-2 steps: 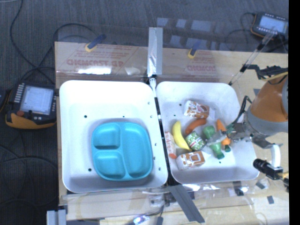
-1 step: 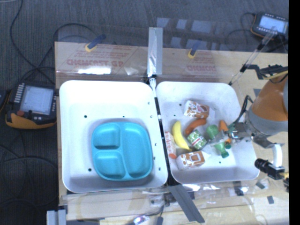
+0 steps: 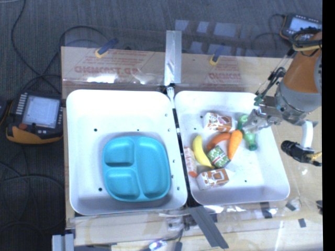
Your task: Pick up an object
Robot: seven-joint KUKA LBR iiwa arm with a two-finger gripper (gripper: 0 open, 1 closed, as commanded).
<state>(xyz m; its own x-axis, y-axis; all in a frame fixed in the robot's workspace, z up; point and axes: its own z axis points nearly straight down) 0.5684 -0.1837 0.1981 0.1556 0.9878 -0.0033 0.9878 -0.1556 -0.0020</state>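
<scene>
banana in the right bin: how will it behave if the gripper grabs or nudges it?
The banana looks smooth and curved, so it may slip or pivot in a two-finger pinch. It lies beside a small carton and a carrot, so a nudge would probably shift those too. Likely light, toy-like.

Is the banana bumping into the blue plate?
Apart. The camera view shows the banana lying in the right bin, while the blue plate sits in the left bin, bin walls between them.

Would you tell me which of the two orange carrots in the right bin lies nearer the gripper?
The upright carrot on the right, next to the green item, is nearer the gripper. The other carrot lies slanted, further left toward the banana.
</scene>
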